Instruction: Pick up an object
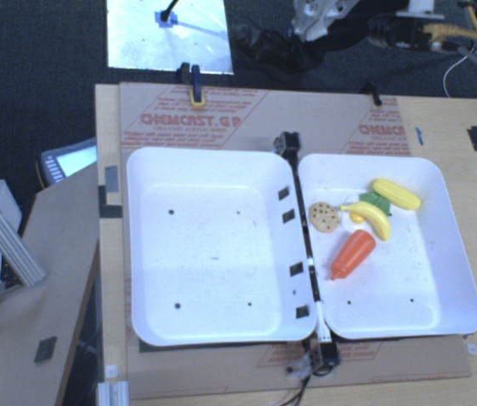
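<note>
The right bin (pixel 441 311) holds several toy foods grouped in its upper half. A round cookie (pixel 323 216) lies near the divider. To its right, a yellow banana (pixel 372 218) touches a green piece (pixel 379 202), and a yellow corn cob (pixel 396 194) sits just beyond. An orange carrot (pixel 353 254) lies slanted below the banana. My gripper (pixel 323 11) hangs high at the top of the view, beyond the bench's far edge and well away from both bins.
The left bin (pixel 209 244) sits beside the right one, joined by a black clipped divider (pixel 298 227). Cardboard (pixel 247 117) lies under both bins. A shiny square plate (pixel 169 22) rests on the floor at the top left. Cables (pixel 467 36) trail at the top right.
</note>
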{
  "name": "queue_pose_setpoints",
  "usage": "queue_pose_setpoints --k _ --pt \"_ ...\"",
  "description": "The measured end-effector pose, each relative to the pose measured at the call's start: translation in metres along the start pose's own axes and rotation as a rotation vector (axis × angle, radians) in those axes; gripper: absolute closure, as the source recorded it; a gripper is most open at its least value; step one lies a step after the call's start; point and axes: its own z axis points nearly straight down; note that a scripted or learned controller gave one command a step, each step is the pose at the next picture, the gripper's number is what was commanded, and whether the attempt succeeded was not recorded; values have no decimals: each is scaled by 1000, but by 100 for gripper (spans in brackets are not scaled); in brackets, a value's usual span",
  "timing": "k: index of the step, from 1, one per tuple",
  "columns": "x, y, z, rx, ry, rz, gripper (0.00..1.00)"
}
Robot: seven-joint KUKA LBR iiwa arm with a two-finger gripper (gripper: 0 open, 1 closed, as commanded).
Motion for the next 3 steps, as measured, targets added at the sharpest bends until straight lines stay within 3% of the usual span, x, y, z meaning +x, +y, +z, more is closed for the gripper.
queue_pose_setpoints --k 1,2,3 --pt "-4 1 5 7 -2 6 0" --pt "-3 1 -6 4 -1 3 100" --pt "35 15 6 7 -3 3 100"
